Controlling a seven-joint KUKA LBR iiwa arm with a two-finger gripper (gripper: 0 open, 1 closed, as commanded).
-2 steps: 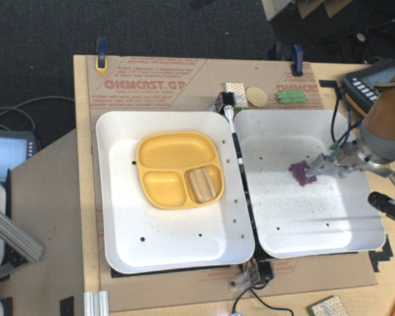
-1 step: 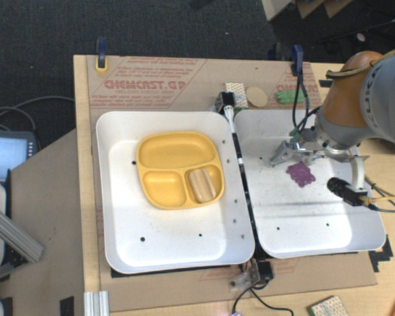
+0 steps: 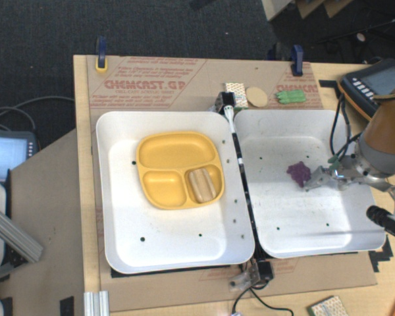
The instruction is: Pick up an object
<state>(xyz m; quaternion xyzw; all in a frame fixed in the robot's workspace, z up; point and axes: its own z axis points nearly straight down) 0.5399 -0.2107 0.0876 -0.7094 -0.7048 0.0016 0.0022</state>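
The pincer (image 3: pixel 314 179) sits low in the right bin (image 3: pixel 276 229), just beside a purple object (image 3: pixel 299 172); a yellow tray (image 3: pixel 174 153) lies in the left bin (image 3: pixel 118 209).

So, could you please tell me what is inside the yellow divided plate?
The yellow divided plate holds a tan bread-like piece in its lower-right compartment. Whatever lies beneath that piece is covered.

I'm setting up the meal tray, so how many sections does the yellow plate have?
3. The yellow plate in the left bin has one wide section across its top, a small one at bottom left, and a small one at bottom right holding a tan block.
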